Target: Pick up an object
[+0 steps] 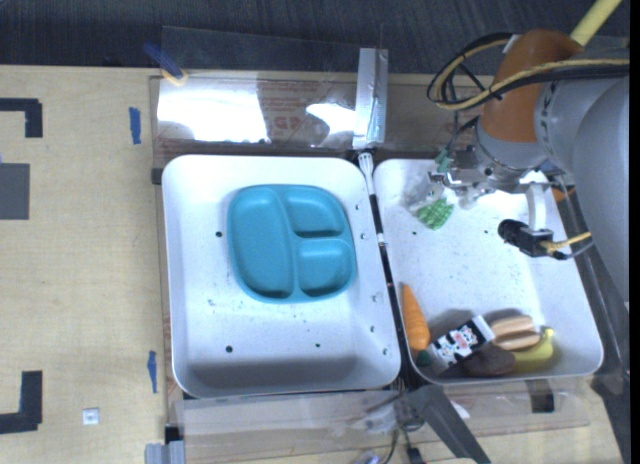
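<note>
arm (590, 122) runs off the right edge | gripper (447, 180) too blurry to read | green thing (436, 214) under it, can't tell what | dark item (490, 360) half buried under hot dog (515, 330)

Two white bins: the left bin (190, 252) holds one blue divided tray (290, 242). The right bin (470, 262) holds one green item (436, 214), one carrot (414, 318), one hot dog (513, 330), one banana (538, 350), and perhaps two more in the near pile.
</note>
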`<action>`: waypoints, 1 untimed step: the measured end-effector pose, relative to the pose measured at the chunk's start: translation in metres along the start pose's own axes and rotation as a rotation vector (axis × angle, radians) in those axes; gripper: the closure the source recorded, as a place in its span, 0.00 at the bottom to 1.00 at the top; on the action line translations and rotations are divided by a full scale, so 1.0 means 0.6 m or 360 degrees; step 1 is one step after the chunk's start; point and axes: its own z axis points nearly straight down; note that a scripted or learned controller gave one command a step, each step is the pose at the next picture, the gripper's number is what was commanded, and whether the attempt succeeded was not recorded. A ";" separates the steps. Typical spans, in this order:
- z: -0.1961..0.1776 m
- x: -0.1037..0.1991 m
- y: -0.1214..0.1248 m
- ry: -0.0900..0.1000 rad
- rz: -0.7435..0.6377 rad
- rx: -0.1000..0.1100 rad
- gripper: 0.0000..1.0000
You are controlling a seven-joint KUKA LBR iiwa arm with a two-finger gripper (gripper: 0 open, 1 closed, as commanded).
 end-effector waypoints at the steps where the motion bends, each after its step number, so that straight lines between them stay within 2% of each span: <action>1: -0.015 0.000 0.000 -0.0002 -0.0001 0.0001 1.00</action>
